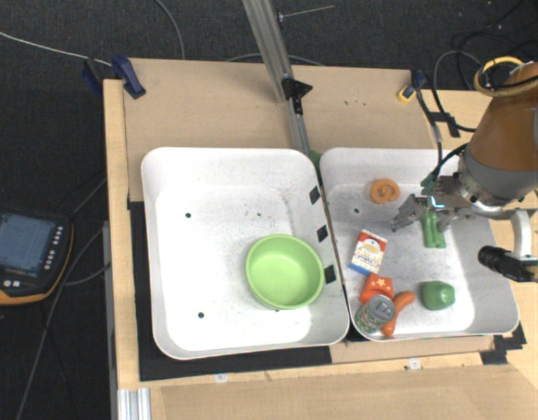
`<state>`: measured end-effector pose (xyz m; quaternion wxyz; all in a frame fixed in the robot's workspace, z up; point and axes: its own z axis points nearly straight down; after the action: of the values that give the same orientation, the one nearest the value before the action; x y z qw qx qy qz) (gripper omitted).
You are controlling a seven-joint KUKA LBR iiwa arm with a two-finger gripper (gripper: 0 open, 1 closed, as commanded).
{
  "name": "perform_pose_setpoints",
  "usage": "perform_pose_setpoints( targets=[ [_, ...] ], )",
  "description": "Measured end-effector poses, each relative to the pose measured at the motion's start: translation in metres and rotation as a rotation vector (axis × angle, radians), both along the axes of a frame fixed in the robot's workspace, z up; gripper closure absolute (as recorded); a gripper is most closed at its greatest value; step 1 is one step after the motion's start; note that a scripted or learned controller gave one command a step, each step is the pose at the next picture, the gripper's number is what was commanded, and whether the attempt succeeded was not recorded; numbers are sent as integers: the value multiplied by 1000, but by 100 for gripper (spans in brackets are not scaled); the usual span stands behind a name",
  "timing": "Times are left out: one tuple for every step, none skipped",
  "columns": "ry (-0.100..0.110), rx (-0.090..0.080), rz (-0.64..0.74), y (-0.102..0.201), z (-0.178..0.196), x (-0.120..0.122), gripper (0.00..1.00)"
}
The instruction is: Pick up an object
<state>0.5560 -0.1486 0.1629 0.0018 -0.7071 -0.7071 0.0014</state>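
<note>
Inventory from my remote station.

Left shallow white bin (164,182): one round lime-green plastic bowl (284,271), upright, in the near right part, close to the dividing edge.

Right shallow white bin (487,318): a small orange ring-shaped toy (384,191) toward the far side; a white and orange printed carton (368,254) near the middle left; a small orange-red packet (379,286) just nearer than the carton; a round grey tin (373,314) with an orange carrot-shaped piece (396,308) lying against it at the near edge; a green rounded toy vegetable (437,295) to their right.

Grey arm with orange band (505,138): enters from the right, over the right bin.

Two-finger gripper (429,221): I read it as spread, set low over a green stick-shaped object (435,231) that lies between the ring and the green vegetable. I cannot tell whether it touches the stick.

Left of the bench: a handheld control pendant (24,252) on the dark floor.
</note>
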Motion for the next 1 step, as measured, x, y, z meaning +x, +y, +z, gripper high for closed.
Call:
perform_pose_setpoints(
  targets=[
    [-1,0,0,-4,-43,-1,0]
  ],
)
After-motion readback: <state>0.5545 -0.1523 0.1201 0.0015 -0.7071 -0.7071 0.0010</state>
